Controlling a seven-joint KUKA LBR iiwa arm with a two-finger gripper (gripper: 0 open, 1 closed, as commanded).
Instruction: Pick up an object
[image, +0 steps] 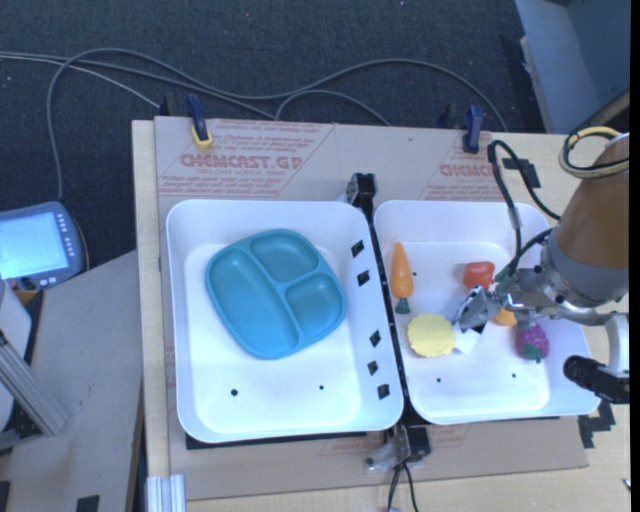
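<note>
The right bin (440, 400) holds several toy foods. An orange carrot (401, 272) lies near the bin's left wall, and a yellow round piece (431, 336) sits below it. A red piece (479, 273) rests toward the middle, and a purple grape bunch (533, 341) lies at the right. A small orange piece (506, 318) peeks out beside the wrist. My gripper (473, 313) hangs low over the bin, between the yellow piece and the red piece, just right of the yellow one. Nothing is visibly held in it.
The left bin (200, 400) holds a blue divided plate (276, 291). A black divider with clips (372, 290) runs between the bins. The arm (590, 250) comes in over the right bin's right side. A small screen (35, 243) stands off the bench at the left.
</note>
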